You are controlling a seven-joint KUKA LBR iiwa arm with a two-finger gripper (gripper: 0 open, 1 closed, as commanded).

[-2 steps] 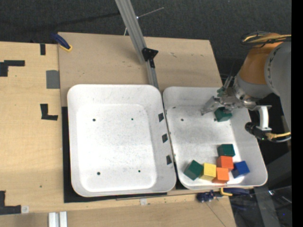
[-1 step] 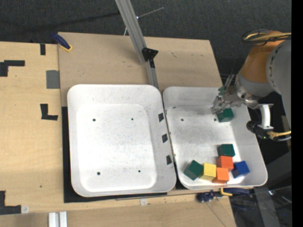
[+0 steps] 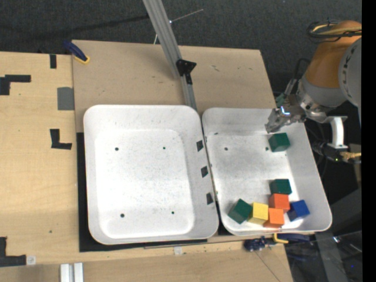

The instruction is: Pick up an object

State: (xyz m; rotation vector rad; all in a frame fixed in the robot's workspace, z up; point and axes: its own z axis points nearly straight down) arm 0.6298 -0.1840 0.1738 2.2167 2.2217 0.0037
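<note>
i reach in from the right with my pincer (image 3: 275, 122) low over the far right corner of the right bin (image 3: 235, 157), and just below its tip sits a lone green cube (image 3: 278, 142). whether the cube hangs from me or rests on the bin floor i cannot tell, and how wide my pincer stands i cannot tell either: from above, the wrist and its grey housing cover that part.

the lone cube looks like the natural target, i judge, because it stands well apart from the others, with bare white floor on every side, so nothing would crowd me there. the rest huddle in the near right corner of the same bin: a green block (image 3: 239, 210) tilted at the left end, a yellow block (image 3: 259, 211) touching it, two orange blocks (image 3: 278, 209) stacked or pressed close together, a dark green block (image 3: 281, 186) behind them and a blue block (image 3: 298, 209) against the rim. packed so tight, they would be a harder pick.

the left bin (image 3: 100, 122) lies beside it, their rims nearly touching.

as for heading, the lone cube has no real long axis; its sides look alike. it sits slightly turned, its edges a little off the bin walls.
</note>
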